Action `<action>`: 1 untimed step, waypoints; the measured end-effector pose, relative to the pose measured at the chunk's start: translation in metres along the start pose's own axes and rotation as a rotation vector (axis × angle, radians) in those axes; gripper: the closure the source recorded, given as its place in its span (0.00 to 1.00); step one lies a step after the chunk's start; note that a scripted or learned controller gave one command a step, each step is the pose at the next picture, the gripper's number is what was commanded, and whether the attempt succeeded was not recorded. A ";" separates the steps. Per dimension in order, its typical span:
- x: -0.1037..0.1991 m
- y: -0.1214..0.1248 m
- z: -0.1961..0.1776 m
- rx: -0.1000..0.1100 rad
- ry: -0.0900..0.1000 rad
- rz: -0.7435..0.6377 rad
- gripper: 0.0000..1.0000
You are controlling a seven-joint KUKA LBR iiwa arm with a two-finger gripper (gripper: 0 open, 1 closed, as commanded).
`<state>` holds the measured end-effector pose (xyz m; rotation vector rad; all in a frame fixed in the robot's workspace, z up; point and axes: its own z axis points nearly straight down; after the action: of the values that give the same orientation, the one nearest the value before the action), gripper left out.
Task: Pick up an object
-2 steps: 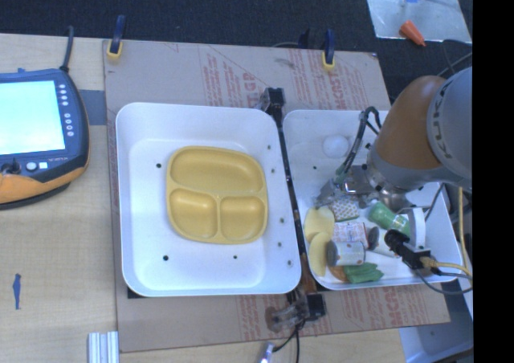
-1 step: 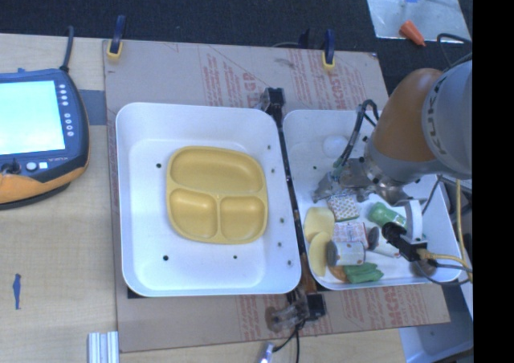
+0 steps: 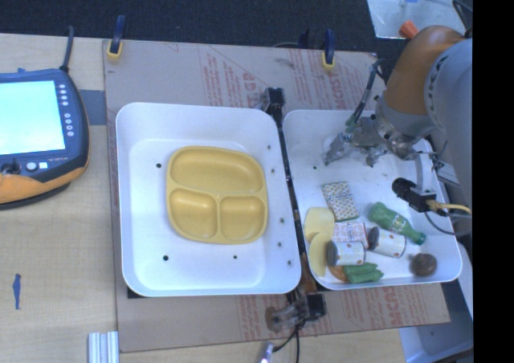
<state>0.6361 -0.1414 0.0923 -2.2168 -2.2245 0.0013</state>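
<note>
the hand [image 3: 353, 147] hangs over the far part of the right bin [image 3: 303, 193], fingers spread wide with nothing between them. the objects lie well apart from it along that bin's near edge: a checked pad [image 3: 340, 199], a green bottle [image 3: 395, 222], two small cans [image 3: 351, 242], a yellow piece [image 3: 319, 229], a brown ball [image 3: 424, 264]. the left bin [image 3: 136, 193] holds a yellow tray [image 3: 216, 193]. a tablet [image 3: 36, 132] sits at the counter's left edge.

The right bin's [image 3: 299, 193] far half lies bare below the gripper [image 3: 353, 147]. Its near half is crowded: checkered packet [image 3: 340, 199], green bottle [image 3: 395, 223], cans [image 3: 350, 242], brown ball [image 3: 423, 264].
</note>
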 end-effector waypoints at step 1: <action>0.039 -0.079 0.001 0.004 0.000 -0.002 0.00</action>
<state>0.5567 -0.1031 0.0913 -2.2134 -2.2246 0.0056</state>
